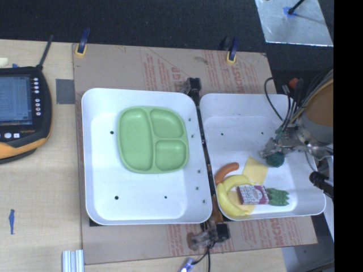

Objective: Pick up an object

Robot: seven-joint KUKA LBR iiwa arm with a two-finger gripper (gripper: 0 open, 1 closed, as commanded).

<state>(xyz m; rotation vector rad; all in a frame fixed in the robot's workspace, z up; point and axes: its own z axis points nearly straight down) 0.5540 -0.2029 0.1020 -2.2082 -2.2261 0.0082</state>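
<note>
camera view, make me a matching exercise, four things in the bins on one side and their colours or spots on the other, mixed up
Things:
1. divided plate
2. banana
3. cheese slice
4. sausage

Descriptions:
A. orange-red, just left of the cheese
B. pale green, in the left bin
C. yellow and curved, at the right bin's near left corner
D. pale yellow and flat, above the banana

Pairs: 1-B, 2-C, 3-D, 4-A

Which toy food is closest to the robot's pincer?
The small dark green piece, right under the pincer in the right bin. The cheese slice, sausage and banana lie farther toward the bin's front.
</note>
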